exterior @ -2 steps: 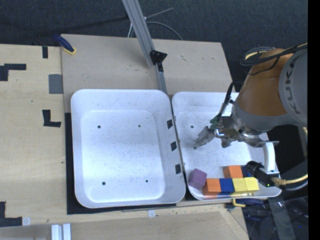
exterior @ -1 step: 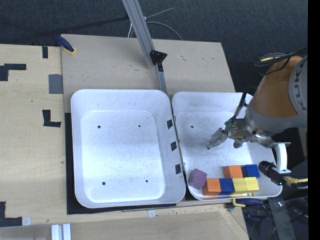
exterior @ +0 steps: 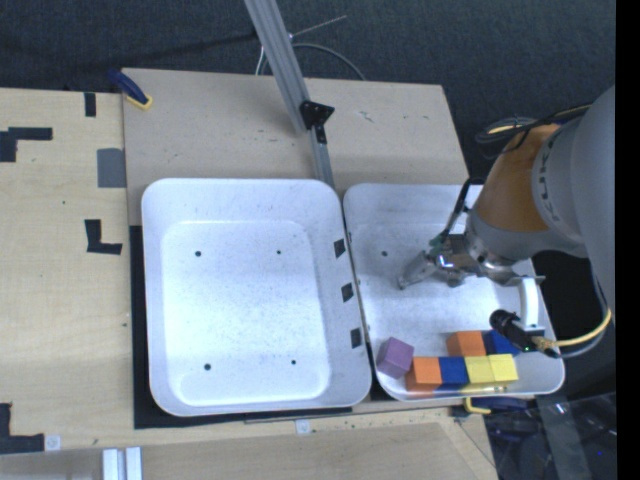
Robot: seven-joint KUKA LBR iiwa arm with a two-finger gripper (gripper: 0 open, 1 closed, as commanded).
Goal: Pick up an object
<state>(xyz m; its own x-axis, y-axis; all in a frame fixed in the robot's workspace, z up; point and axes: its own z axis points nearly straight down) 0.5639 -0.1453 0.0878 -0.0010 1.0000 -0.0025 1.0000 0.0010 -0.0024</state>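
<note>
Small pale-purple cube (exterior: 396, 355), tilted

Arm enters from the right edge, grey link filling the upper right, orange band (exterior: 505, 190) just above the wrist. Wrist pitched down and toward the left, so the gripper (exterior: 412, 276) leads the arm. Metal fingers (exterior: 420, 267) extend left of the wrist body, tips low and splayed slightly apart. Nothing visible between the jaws. Black cable (exterior: 508, 325) with a yellow lead hangs behind the jaws, below the wrist.
</note>
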